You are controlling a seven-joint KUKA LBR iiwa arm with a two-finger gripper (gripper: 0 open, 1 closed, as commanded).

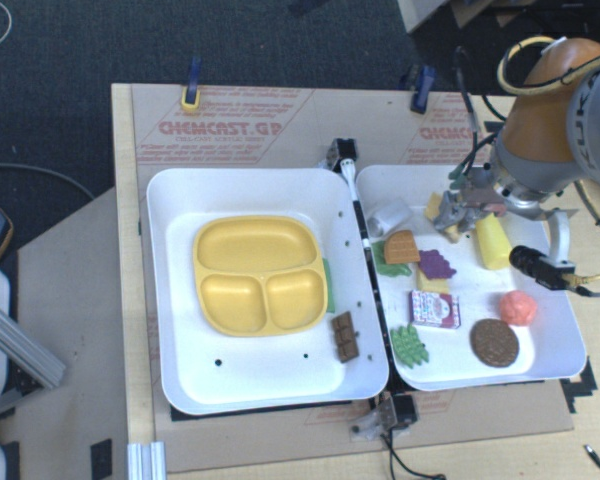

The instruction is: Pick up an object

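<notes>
The left bin (170, 268) holds a yellow sectioned tray (260, 273) near its centre, with a brown chocolate piece (344, 336) beside the bin's right wall. Two clamps, yellow (191, 92) and blue (421, 90), grip the bench board's (280, 118) far edge.

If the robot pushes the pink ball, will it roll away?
Probably a little. The pink ball looks round, so a push would likely set it rolling. It probably wouldn't go far: the brown cookie lies right beside it, and the bin's rim is close on the other side. Its rounded sides might also slip out of the gripper.
</notes>
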